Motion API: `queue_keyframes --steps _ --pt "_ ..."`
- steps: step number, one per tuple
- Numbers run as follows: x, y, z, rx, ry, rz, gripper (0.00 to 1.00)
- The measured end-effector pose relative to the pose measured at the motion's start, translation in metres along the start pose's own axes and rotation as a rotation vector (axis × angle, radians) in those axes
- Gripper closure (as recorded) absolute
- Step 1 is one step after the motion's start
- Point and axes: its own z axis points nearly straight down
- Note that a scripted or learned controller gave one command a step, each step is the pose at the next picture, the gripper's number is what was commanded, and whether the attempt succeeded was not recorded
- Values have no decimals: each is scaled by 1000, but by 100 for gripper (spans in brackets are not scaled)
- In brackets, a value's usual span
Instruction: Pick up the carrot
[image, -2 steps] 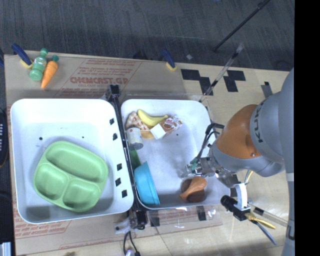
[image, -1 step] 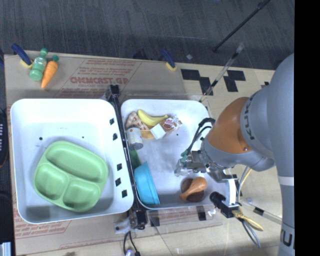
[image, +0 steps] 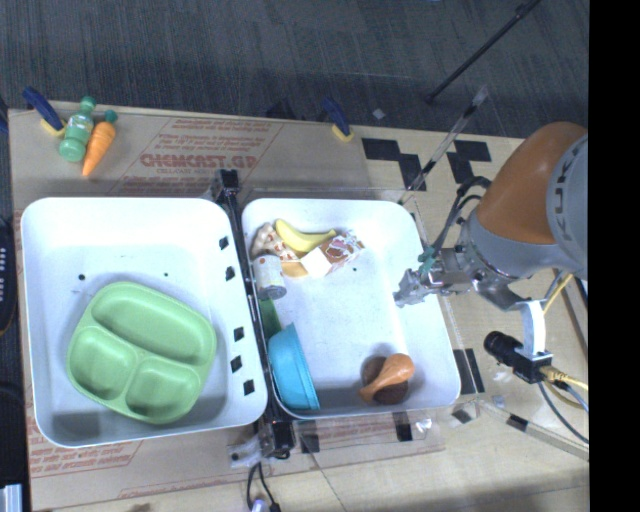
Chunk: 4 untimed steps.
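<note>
Open middle, crowded edges
We see free floor mid right bin (image: 425, 262); food (image: 305, 250) crowds its back, bowl (image: 292, 368) its left.

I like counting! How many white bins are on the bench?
2. The left bin holds a green divided plate. The right bin beside it holds a banana, a blue bowl and other small items.

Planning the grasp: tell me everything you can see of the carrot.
The carrot is a small orange toy, plastic by its look, with a green top. It lies outside both bins on the brown board at the bench's far left corner, tapered tip towards the left bin, green end away. A green toy lies against its left side.
</note>
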Motion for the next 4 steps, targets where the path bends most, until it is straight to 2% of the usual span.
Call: queue_keyframes --steps 1,2,3,4 --pt "1 -1 3 6 4 -1 0" --pt "-14 -20 112 16 8 -17 0" --pt "-14 -32 134 7 8 -267 0" --pt "-14 -33 134 8 9 -523 0"
